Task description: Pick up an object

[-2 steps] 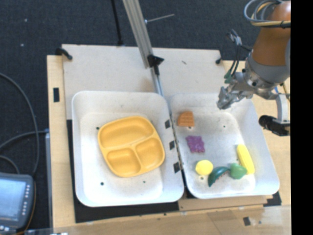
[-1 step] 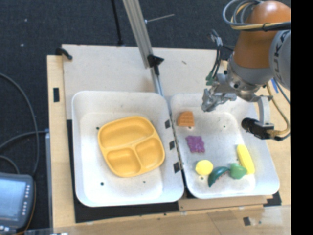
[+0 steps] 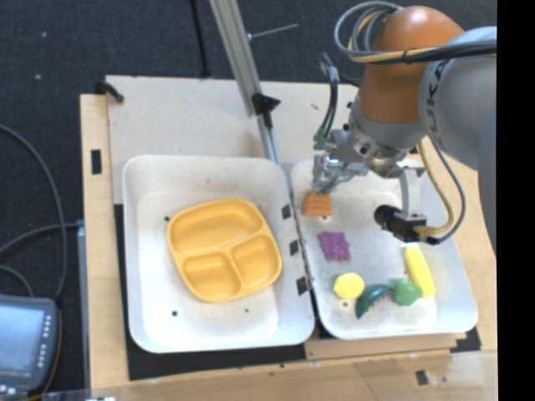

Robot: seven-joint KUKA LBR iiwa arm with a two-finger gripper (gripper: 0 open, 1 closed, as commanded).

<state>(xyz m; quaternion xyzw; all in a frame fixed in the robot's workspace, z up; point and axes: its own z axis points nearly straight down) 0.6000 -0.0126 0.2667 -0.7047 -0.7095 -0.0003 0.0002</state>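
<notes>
In the camera view, the gripper [image 3: 324,182] is seen poised directly above a small orange block [image 3: 317,205], which lies in the right bin [image 3: 456,307] just beside the divider edge. Whether anything is grasped cannot be told. A straight descent is judged sufficient; the block's long axis is unclear.

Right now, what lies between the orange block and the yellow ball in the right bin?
In the camera view, a purple piece lies between the orange block and the yellow ball, apart from both.
</notes>
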